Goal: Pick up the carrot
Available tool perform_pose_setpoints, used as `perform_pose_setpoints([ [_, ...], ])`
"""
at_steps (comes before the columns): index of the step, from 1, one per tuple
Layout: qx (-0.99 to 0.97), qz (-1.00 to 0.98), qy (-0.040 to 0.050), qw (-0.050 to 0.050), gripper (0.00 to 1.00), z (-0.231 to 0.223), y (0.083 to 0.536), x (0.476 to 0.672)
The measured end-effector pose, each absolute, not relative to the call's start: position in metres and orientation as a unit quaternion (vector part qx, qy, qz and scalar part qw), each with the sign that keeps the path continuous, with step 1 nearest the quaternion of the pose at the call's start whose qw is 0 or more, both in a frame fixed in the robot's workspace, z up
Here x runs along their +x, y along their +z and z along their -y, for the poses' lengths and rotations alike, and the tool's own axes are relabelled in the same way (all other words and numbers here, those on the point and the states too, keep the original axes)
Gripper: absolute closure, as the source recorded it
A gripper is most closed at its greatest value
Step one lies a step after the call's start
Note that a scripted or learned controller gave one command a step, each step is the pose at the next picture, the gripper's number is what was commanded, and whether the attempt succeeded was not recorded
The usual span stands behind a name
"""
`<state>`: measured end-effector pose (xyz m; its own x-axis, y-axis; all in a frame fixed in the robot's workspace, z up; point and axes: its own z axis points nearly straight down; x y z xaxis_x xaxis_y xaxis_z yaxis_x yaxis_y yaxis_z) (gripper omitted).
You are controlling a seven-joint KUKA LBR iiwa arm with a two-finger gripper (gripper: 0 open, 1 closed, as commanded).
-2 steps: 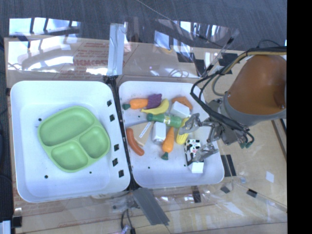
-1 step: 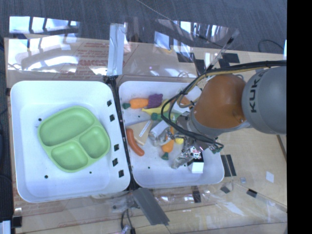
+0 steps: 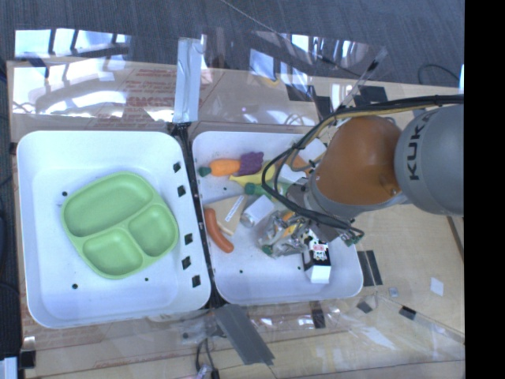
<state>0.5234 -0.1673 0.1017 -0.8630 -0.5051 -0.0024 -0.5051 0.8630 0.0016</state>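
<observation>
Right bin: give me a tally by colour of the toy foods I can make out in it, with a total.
Orange: 2, the carrot and the sausage
Purple: 1, the grapes
Yellow: 1, the corn cob
Total: 4 in the right bin. The arm hides part of the bin, so more may lie under it.

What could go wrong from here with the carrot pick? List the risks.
1. The carrot lies at the far edge of the right bin, touching a purple toy; a grasp there may catch or push the neighbour instead.
2. An orange sausage-shaped piece lies near the divider and could be mistaken for the carrot.
3. The hand sits low among clutter, away from the carrot, so moving across may scatter the pieces.
</observation>
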Motion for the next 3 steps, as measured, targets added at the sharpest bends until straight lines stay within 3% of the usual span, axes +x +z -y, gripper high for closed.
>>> perform_pose_setpoints([
  [1, -0.522, -0.853, -0.0014, 0.001, 1.0, 0.211, 0.22, 0.534],
  [2, -0.54, -0.842, 0.0046, -0.001, 1.0, 0.207, 0.116, 0.585],
  [3, -0.66, -0.751, -0.0004, 0.002, 1.0, 0.208, 0.12, 0.606],
])
